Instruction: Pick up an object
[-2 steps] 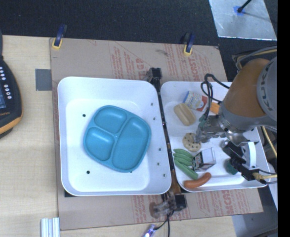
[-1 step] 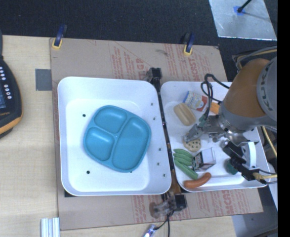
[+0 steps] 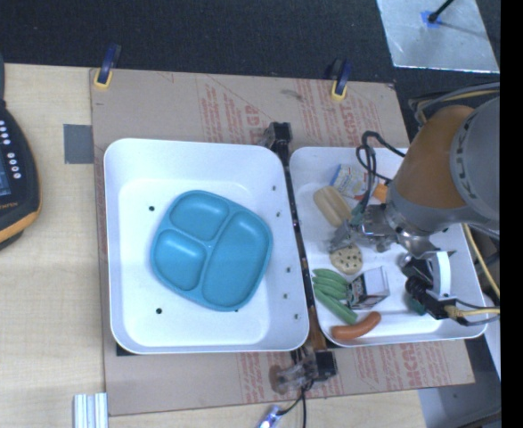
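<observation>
Silver two-finger gripper (image 3: 348, 235) low in right white bin (image 3: 475, 330); can't tell its state. You aim at round tan cookie (image 3: 346, 259), six o'clock, just beside.

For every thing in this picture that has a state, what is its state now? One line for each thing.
blue plate: lies flat in the left bin, right side up, compartments bare.
right bin: holds the small items.
hot dog: lies flat against the near rim.
green pea pods: lie flat, side by side.
bread roll: lies flat.
round cookie: lies flat.
gripper: low over the right bin; grasp unclear.
</observation>
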{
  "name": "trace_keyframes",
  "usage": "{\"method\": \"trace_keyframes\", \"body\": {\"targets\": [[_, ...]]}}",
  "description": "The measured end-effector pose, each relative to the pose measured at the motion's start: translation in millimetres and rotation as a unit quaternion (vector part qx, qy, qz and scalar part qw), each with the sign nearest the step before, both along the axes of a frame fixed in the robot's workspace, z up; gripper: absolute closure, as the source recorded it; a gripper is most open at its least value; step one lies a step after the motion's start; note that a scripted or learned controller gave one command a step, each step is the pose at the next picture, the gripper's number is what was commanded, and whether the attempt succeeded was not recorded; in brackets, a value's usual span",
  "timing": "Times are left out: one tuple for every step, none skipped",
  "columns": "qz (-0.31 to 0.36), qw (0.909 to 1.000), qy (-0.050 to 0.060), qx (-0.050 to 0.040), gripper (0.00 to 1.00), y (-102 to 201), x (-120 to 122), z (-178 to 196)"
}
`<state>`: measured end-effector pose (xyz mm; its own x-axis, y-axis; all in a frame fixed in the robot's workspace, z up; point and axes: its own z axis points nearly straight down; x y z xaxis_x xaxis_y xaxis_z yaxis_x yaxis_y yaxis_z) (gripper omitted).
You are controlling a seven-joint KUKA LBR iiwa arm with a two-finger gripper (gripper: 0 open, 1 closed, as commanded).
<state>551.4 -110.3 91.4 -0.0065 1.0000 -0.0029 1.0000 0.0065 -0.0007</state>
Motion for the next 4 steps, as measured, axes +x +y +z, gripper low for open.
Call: {"method": "trace_keyframes", "body": {"targets": [[0.001,1.0000,-0.001,-0.0009,1.00,-1,1,10],[0.001,1.0000,-0.001,-0.0011,0.00,-1,1,10],[-0.001,1.0000,0.001,0.0017,0.00,-29,85,0],[-0.001,1.0000,0.001,0.0016,0.00,-6,105,1]]}}
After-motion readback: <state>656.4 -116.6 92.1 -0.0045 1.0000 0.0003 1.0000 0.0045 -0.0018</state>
